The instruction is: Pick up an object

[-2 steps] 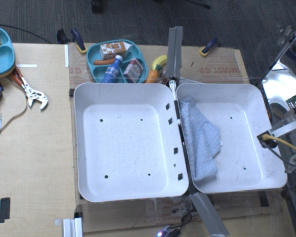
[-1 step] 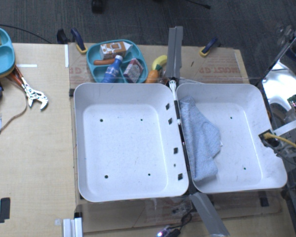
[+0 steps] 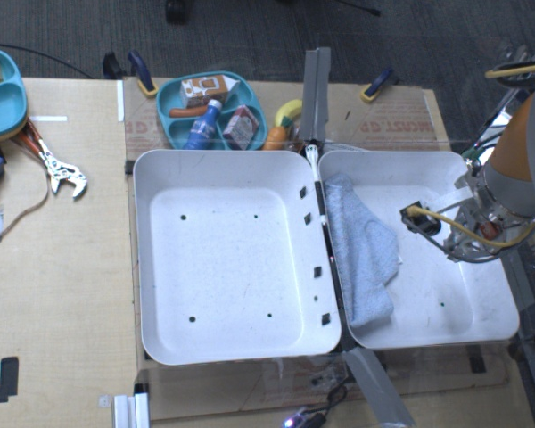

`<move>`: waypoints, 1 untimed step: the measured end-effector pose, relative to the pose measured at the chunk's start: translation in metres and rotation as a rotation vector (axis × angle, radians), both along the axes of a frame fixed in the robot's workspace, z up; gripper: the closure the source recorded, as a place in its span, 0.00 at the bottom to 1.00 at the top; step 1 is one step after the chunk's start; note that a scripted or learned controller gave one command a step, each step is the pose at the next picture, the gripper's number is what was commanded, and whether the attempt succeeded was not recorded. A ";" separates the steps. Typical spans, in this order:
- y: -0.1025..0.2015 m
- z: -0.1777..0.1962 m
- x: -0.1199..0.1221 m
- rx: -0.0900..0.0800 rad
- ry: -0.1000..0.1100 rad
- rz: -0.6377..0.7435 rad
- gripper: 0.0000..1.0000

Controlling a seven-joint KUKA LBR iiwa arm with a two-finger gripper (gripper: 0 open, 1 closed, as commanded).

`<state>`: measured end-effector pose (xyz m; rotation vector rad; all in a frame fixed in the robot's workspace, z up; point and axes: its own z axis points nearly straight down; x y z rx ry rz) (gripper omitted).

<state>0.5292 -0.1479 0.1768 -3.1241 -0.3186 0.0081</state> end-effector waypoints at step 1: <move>-0.069 -0.008 0.021 0.000 0.000 0.036 1.00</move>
